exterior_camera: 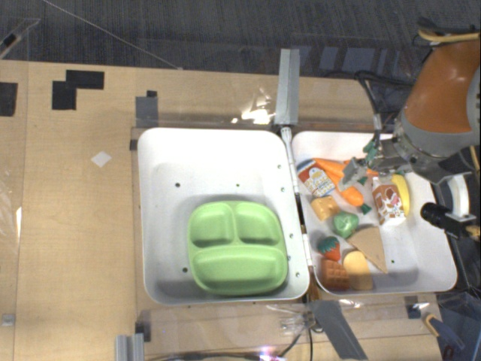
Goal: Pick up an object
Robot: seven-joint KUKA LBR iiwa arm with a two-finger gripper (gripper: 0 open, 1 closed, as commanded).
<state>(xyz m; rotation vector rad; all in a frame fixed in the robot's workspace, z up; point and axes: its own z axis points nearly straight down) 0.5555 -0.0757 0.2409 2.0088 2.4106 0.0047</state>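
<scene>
The right bin (428, 265) holds a heap of toy food. Among it are an orange carrot (328, 168), a small labelled carton (313, 180), a yellow block (324, 207), a green piece (346, 223), a brown and white packet (385, 204) and a yellow banana (403, 193). My gripper (355, 171) is low over the back of this heap, right at the carrot's thick end and above another orange piece (352, 197). The arm's orange band (443, 89) rises behind it at the right.
The left bin (161, 201) carries a green divided plate (237, 247). At the front of the right bin lie a tan wedge (370, 244), a yellow ball (355, 262), a brown waffle (336, 274) and a red and green piece (328, 244). A metal divider (285, 89) stands between the bins.
</scene>
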